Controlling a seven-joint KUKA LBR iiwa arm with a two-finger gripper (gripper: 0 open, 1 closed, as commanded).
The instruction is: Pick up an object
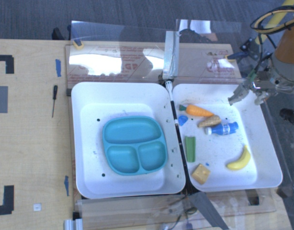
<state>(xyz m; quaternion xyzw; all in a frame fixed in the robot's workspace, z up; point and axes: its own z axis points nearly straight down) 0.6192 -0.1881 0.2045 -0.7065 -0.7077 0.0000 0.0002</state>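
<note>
The right bin (267, 172) holds several objects: an orange carrot (199, 111), a brown lumpy piece (209, 121), a blue bottle (223, 128), a green block (190, 148), a yellow banana (239, 159) and a tan cube (201, 173). My gripper (247, 97) hangs above the bin's far right corner, open, with nothing between its fingers. It is up and to the right of the carrot and the bottle, apart from both.
In the left bin (84, 99) lies a blue divided tray (135, 144). A small blue piece (182, 120) rests by the wall between the bins. Clear panels (171, 56) rise behind both bins. Yellow and black cables (274, 20) loop at the upper right.
</note>
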